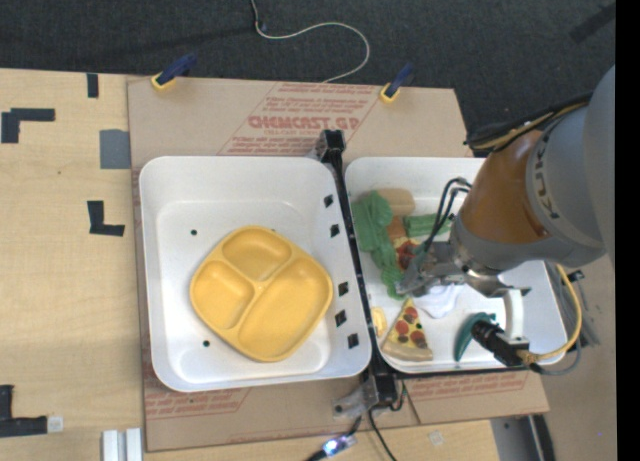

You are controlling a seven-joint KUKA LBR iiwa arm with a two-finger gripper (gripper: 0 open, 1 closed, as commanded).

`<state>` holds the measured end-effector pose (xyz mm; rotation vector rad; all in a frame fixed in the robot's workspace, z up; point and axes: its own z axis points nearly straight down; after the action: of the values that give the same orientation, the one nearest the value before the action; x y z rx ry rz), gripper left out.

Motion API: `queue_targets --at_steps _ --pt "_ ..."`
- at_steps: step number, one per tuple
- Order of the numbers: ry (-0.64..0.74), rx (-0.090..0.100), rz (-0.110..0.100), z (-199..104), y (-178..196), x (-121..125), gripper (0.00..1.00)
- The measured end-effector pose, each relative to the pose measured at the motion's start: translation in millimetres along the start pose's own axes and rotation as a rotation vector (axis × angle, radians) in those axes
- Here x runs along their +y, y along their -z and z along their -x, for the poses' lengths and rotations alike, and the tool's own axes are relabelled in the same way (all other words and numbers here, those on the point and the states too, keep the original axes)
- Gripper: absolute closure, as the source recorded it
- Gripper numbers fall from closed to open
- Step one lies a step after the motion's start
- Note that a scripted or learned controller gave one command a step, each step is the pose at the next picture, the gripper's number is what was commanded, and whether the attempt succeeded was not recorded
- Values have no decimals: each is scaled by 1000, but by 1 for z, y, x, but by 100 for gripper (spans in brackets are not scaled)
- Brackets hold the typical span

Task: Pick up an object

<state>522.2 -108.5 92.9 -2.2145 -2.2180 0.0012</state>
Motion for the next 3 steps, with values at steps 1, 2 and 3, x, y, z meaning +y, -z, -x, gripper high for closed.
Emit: queue_targets --at_steps 1,2,3 --pt "-1 -4 1 1 44 -10 100" --pt "0 -4 1 0 86 -18 100" --pt "0 -4 2 0 130 -17 100"
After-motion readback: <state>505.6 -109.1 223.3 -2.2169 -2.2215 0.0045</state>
